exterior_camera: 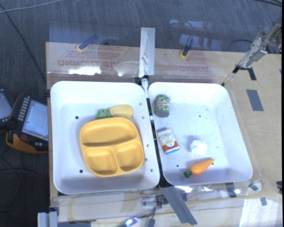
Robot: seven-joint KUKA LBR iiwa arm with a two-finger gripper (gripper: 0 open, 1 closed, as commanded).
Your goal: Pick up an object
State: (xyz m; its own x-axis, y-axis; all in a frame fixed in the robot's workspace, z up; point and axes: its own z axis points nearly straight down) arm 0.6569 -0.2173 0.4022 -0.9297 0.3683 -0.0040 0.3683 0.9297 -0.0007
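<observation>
Resting on the counter [260,126]: two white bins, touching along their inner rims.
Left bin [61,126]: holds a yellow divided tray [111,145], with a yellow-and-green toy vegetable [119,110] against the tray's far edge.
Right bin [227,126]: holds four small candidates, all lying apart from one another.
Carton [167,141]: white and red, near the bin's left wall, lying flat.
Can [162,105]: greenish, beyond the carton, close to the same wall.
Toy carrot [199,167]: orange with a green tip, near the front wall.
White lump [198,147]: just beyond the carrot (too blurred to name).
Progress: nothing is lifted; every object sits on a bin floor, so by my reading the reach, grasp and lift are all left to do.
End effector: spread or pressed together, I cannot tell.
Writing: reddish print on the board [85,60] behind the bins looks reversed and is not legible; the carton and can labels are too small to read.
</observation>
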